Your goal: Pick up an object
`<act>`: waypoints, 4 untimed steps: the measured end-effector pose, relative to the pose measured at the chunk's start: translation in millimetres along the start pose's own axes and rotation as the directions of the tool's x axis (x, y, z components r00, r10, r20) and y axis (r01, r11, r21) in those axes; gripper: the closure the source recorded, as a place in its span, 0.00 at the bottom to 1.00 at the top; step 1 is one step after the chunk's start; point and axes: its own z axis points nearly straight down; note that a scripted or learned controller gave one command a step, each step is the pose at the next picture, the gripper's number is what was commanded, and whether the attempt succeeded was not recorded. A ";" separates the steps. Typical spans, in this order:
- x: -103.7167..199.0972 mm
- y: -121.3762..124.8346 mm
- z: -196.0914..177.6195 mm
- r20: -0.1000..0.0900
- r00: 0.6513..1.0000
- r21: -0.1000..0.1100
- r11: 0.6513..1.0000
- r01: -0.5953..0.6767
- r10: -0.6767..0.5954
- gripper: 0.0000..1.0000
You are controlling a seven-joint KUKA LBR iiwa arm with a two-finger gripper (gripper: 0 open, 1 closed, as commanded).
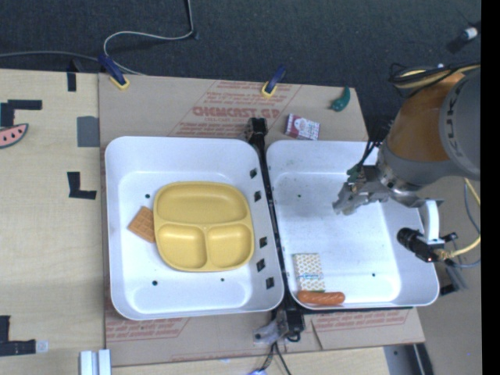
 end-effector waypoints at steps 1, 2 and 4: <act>0.1 0.0 0.1 0.000 1.000 0.000 1.000 0.000 0.000 0.00; 36.8 -75.1 45.9 0.000 1.000 0.002 1.000 -0.001 0.001 0.00; 38.1 -74.5 27.3 -0.003 1.000 0.003 1.000 0.000 0.000 1.00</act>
